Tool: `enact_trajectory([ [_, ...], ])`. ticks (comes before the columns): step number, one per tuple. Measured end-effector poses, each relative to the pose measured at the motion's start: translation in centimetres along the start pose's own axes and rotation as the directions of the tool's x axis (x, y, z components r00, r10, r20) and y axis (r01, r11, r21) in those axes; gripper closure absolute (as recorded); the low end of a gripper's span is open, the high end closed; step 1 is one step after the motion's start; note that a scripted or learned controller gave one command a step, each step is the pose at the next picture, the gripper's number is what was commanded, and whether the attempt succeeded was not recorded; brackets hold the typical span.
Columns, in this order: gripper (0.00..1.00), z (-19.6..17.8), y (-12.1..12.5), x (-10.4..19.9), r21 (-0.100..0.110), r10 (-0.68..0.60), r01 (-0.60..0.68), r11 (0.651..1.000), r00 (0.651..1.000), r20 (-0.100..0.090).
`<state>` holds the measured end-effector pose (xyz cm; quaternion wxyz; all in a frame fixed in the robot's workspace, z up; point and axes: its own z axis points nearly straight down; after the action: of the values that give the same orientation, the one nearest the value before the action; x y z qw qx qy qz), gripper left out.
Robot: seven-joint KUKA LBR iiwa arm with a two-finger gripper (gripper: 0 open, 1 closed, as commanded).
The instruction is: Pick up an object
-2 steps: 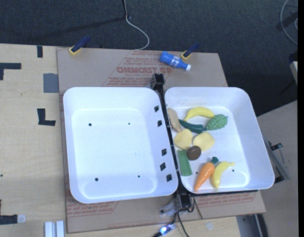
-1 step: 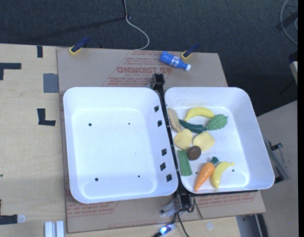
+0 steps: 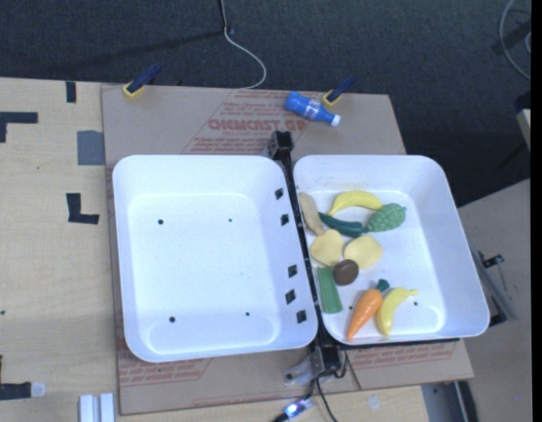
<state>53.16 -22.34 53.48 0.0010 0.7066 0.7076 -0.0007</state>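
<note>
The right bin (image 3: 429,183) holds several toy foods. A yellow banana (image 3: 355,201) lies at the top, with a green bumpy vegetable (image 3: 387,217) to its right and a dark green pepper (image 3: 342,224) below it. A beige piece (image 3: 308,213) leans on the left wall. Two yellow chips (image 3: 327,248) (image 3: 364,251) lie in the middle with a brown nut (image 3: 345,272) between them. A green block (image 3: 329,290) sits by the left wall. An orange carrot (image 3: 365,310) and a small banana (image 3: 391,308) lie at the front.
The left bin (image 3: 201,253) sits beside the right one on a cardboard sheet (image 3: 236,126). A blue bottle (image 3: 310,108) and two blue-and-yellow clamps (image 3: 141,80) (image 3: 338,90) lie at the sheet's far edge. A cable (image 3: 240,42) runs in from the back.
</note>
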Motion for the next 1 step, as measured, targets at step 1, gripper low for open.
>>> enact_trajectory([
  [1,1.00,-0.01,0.02,0.01,0.000,0.000,0.000,1.000,1.000,0.000],
])
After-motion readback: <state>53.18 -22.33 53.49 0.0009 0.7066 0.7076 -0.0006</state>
